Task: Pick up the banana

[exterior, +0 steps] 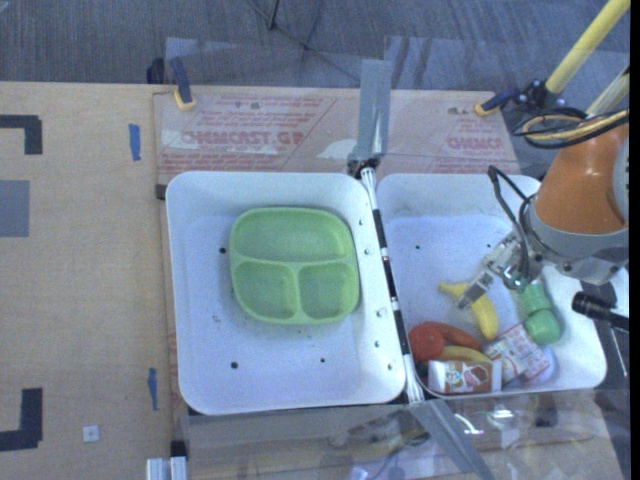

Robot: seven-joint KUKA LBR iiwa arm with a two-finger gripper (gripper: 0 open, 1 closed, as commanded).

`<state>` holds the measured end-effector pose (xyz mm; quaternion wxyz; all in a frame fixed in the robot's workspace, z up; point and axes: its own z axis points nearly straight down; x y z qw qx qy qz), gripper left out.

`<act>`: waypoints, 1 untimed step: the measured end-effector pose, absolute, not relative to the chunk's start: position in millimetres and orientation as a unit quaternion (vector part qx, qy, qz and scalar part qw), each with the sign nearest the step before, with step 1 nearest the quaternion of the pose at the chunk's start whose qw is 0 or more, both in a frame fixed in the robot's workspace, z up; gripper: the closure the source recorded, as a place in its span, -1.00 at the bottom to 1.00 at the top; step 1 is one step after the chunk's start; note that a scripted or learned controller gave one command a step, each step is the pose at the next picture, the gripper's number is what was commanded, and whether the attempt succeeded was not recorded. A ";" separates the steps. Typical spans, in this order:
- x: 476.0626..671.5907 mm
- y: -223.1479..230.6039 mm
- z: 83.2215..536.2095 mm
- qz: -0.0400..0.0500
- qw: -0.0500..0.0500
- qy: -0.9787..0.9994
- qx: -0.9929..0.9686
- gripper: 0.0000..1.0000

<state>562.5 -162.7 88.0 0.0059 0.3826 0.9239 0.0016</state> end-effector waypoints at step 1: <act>564.0 -163.9 98.5 0.002 0.009 0.923 0.384 1.00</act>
